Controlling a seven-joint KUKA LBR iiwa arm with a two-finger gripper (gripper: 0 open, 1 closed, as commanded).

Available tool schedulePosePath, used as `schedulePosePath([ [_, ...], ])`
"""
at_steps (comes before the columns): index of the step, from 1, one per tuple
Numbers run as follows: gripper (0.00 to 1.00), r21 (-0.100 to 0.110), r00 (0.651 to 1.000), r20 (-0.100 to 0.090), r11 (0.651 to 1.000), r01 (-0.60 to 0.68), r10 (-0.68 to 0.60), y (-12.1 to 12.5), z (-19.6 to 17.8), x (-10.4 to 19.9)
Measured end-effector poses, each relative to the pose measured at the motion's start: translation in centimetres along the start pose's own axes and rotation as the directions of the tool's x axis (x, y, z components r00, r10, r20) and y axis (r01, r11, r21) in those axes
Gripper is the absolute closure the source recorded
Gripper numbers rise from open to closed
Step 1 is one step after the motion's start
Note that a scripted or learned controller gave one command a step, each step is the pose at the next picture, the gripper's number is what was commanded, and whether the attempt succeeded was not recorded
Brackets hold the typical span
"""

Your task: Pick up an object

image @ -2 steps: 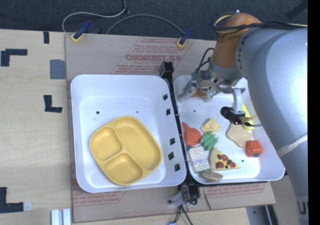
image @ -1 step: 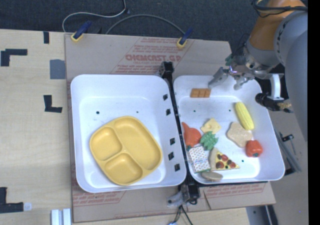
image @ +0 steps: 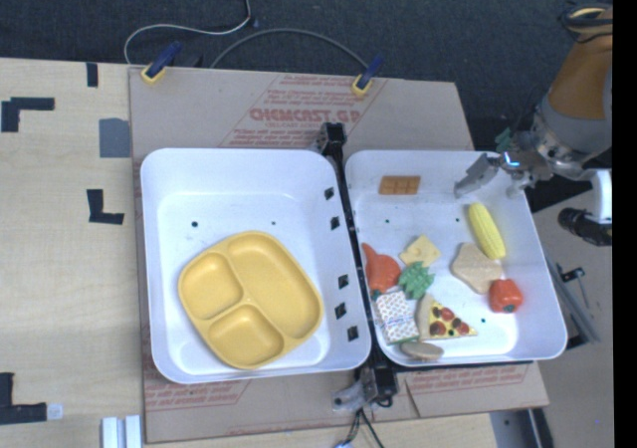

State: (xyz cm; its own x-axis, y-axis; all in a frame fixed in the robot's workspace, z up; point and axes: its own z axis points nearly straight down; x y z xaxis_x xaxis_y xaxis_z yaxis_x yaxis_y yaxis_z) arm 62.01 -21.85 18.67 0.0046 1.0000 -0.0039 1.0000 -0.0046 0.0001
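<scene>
Camera view: the gripper (image: 490, 173) hangs at the upper right of the frame, over the top edge of the right bin (image: 438, 162). I can't tell how it is set — it is too small and blurry. Nothing is in it. The toy corn (image: 486, 228) lies just below it, near the cracker (image: 399, 184). The picking has not begun yet, I think — next the arm must go down over one toy.

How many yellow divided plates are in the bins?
1: the yellow divided plate lies in the left bin; the right bin holds small toy foods, none of them a plate.
</scene>
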Motion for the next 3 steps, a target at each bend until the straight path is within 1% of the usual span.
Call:
schedulePosePath([
  [1,0.00,0.002,1.000,-0.003,1.000,0.008,-0.008,4.9,10.8,0.8],
  [2,0.00,-0.002,1.000,-0.001,1.000,0.004,-0.004,-0.3,10.0,-0.6],
  [3,0.00,-0.004,1.000,-0.001,1.000,0.004,-0.004,-7.4,10.0,-0.3],
])
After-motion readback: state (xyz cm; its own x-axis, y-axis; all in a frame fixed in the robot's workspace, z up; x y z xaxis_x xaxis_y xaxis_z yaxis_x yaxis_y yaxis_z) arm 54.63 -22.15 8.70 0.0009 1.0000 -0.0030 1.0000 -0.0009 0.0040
